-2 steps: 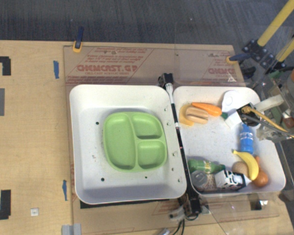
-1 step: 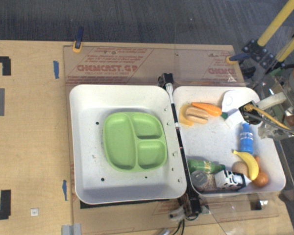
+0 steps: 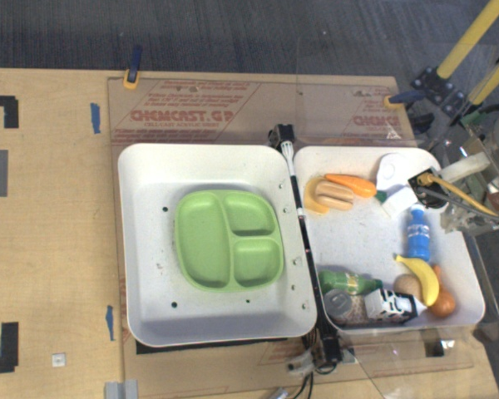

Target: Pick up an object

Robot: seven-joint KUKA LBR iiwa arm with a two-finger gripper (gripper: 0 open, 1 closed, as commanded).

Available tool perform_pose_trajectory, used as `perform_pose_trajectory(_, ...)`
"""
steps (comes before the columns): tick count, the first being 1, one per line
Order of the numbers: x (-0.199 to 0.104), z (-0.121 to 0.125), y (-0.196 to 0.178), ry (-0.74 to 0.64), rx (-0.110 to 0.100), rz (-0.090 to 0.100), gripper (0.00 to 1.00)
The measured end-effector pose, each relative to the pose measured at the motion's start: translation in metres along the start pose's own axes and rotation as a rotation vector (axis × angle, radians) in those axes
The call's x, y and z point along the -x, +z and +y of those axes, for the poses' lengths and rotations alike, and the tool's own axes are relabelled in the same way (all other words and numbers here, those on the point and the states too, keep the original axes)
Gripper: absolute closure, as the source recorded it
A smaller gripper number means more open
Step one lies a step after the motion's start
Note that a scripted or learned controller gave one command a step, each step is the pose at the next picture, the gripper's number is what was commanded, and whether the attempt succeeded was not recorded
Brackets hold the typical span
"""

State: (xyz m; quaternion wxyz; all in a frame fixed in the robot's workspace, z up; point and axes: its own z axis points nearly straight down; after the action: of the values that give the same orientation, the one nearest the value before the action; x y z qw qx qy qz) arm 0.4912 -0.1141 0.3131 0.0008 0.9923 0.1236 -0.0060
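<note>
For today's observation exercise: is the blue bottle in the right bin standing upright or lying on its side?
Lying on its side. The blue bottle shows its full length flat on the right bin floor.

Right bin (image 3: 374, 231): hot dog (image 3: 331, 193), carrot (image 3: 351, 184), blue bottle (image 3: 417, 235), banana (image 3: 424, 278), green bottle (image 3: 347, 283).

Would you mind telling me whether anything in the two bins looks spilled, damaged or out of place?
Nothing stands out. The green divided plate lies flat in the left bin. In the right bin, the hot dog, carrot, blue bottle and banana lie loose but intact, with no spill visible.
</note>
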Motion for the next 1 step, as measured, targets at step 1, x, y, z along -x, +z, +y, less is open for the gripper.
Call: perform_pose_trajectory(1, 0.0001, -0.0001, 0.0004, 0.001, 0.0, -0.002, 0.0)
